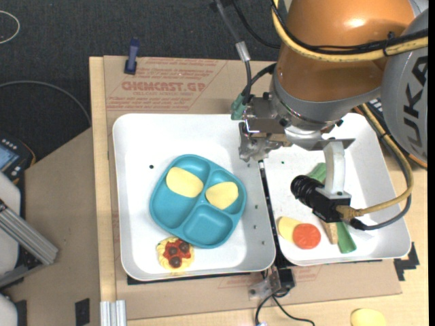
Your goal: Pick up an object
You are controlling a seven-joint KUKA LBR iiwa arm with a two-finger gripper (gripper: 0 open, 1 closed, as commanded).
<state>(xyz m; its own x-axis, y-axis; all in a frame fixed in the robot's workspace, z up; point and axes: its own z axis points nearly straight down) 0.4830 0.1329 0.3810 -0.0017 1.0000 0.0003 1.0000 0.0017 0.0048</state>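
Red disc, a toy tomato slice by the look of it, seemed the easiest pick. It was probably light, stiff plastic, smooth enough to slip and not fragile. It lay flat, so a hold across it from edge to edge looked the best bet, since a pinch on its face would have had little to bite on. It sat low in the right bin, touching a yellow wedge at its 10 o'clock. A tan stick and a green stick lay just beside it at 3 o'clock. Those neighbours could have crowded a grasp.

The end effector hung over the divide between the two bins, toward their 12 o'clock end. Whether it was released or clenched could not be told. From it the red disc lay at 5 o'clock, well apart.

Nearer, at the end effector's 7 o'clock, a blue plate sat in the left bin. It held two yellow pieces, one in the compartment closest to the end effector and one in the next. Beyond the plate, at its 7 o'clock, a small toy pizza lay on the bin floor, just beside the plate's rim.

Both bins rested on a brown board on the table, with a blue clip near the board's 11 o'clock corner.
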